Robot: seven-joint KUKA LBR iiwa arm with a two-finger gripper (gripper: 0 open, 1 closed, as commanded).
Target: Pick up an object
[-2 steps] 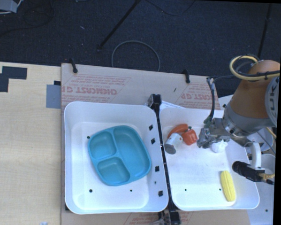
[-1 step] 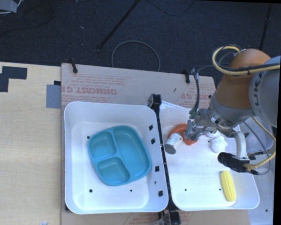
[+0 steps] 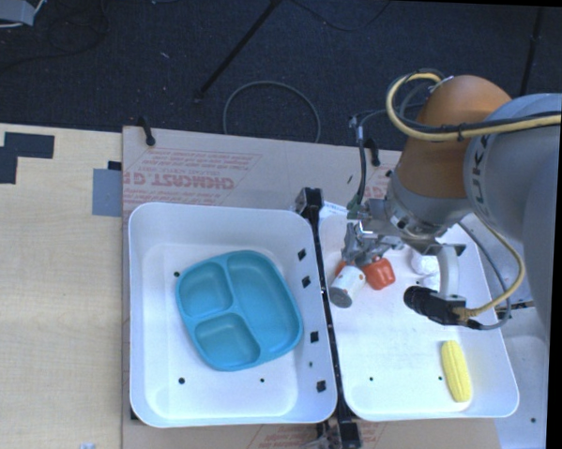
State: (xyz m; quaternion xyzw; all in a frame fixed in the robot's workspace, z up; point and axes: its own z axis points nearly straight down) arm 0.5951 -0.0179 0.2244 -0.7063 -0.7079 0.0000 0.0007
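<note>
My gripper [image 3: 359, 254] hangs over the right bin [image 3: 395, 384] w/ an orange cup [image 3: 380, 273] & white cylinder [image 3: 342, 286] just below my jaws; grip state unclear, so I'd centre on one before closing.

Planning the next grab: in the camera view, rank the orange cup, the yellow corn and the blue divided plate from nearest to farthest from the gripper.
1. The orange cup, in the right bin just below the gripper.
2. The yellow corn, near the right bin's lower right corner.
3. The blue divided plate, in the left bin; its nearest edge looks about as far as the corn, so 2 and 3 are close.
</note>
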